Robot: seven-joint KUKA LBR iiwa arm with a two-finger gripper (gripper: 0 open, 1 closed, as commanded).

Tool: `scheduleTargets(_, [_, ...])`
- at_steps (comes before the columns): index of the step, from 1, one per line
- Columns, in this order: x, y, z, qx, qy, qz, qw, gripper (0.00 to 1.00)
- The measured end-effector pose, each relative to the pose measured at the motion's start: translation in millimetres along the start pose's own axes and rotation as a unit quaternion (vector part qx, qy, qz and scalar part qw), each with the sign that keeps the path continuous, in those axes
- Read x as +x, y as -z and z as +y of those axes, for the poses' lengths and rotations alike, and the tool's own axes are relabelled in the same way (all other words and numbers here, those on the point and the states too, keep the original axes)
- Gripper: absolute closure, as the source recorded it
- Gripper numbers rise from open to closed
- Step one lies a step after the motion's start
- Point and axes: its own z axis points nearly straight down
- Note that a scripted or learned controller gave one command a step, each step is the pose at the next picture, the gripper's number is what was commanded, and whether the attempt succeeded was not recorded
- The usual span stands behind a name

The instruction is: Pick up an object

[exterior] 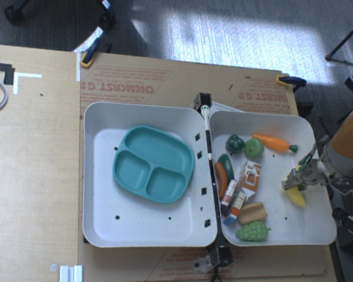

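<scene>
Pincer (297, 179) low in right bin (315, 232), touching yellow banana (297, 196), finger state unclear, cannot tell.

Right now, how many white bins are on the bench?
2. The left bin holds a teal divided plate; the right bin, touching it along the middle, holds the toy food.

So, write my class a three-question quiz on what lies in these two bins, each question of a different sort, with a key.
1. True or false: the teal divided plate lies in the right bin.
2. Which toy lies nearest the tool? A carrot B banana C green grapes
3. Fill in: the toy carrot is coloured ____.

Key: 1 false, it lies in the left bin; 2 B; 3 orange.
</scene>
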Motion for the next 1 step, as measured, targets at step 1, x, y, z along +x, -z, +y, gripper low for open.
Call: scheduleTargets(1, [66.1, 77.0, -48.7, 0.001, 0.0, -0.002, 1.0, 1.0])
